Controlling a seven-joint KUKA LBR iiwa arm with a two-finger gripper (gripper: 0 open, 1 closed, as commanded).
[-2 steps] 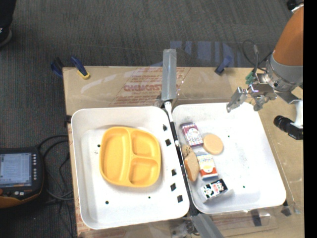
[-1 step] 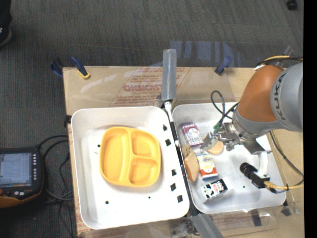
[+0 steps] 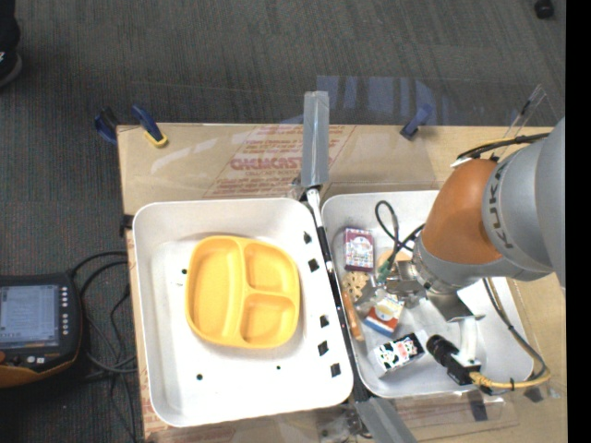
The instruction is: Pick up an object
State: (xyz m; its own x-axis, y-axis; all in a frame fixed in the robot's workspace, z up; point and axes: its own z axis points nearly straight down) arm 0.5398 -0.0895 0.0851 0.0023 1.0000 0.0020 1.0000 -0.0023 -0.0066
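Seen from above at a slant, a wooden bench carries two shallow white bins side by side. The left bin holds a yellow divided plate with three compartments, lying flat near its middle. The right bin holds a loose cluster of small items: a purple-and-white carton toward the far side, a red, white and blue packet in the middle, a black-and-white cow-print carton toward the near edge, and a thin brown stick along the bin's left wall. The grey arm with its orange band reaches in from the right, and the gripper sits low over the middle of the cluster, just above the red, white and blue packet. Whether the claw is apart or together cannot be told here. The items lie crowded and touching, so a grasp could likely nudge a neighbour, catch two things at once, or slip off a flat packet.
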